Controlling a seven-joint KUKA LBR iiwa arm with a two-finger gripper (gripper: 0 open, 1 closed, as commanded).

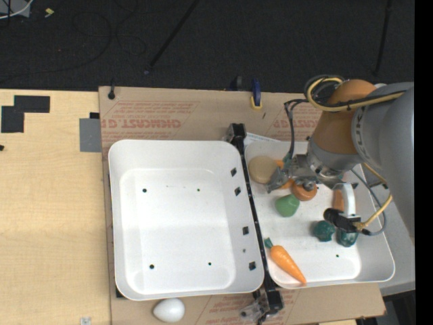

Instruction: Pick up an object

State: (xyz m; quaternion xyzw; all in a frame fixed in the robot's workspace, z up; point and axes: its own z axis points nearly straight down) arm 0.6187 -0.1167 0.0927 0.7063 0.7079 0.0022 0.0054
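1. Hand (292, 180): lowered into the right bin (379, 269); whether it is open or closed cannot be told.
2. Orange object (304, 191): seen touching the hand, just right of it and nearer the camera; a grip is not confirmed.
3. Green object (287, 206): placed just below.
4. Carrot (287, 263): laid diagonally, well apart, near the front rim.
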